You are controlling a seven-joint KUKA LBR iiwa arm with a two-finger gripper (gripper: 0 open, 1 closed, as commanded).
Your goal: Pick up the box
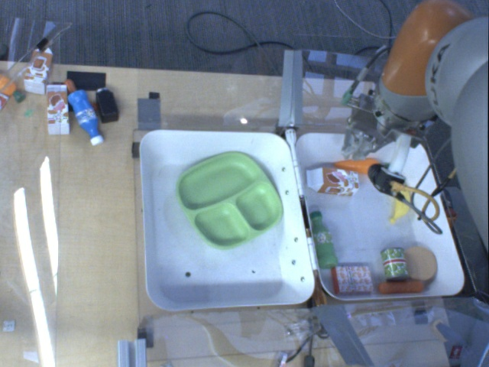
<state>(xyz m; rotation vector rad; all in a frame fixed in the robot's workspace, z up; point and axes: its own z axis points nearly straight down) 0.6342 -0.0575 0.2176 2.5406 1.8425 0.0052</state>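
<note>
Box (336, 180): a small carton lying in the right bin (451, 281), probably light and crushable. Grip across its narrow sides. Pincer (359, 140) just above it; grip state cannot be told.

Two bins were placed side by side on the tabletop (92, 228). A divided tray (229, 199) was laid in the left bin (164, 281). In the right bin (451, 277), a box (352, 278) was found near the front wall, a bottle (322, 239) beside it at the left wall.
</note>
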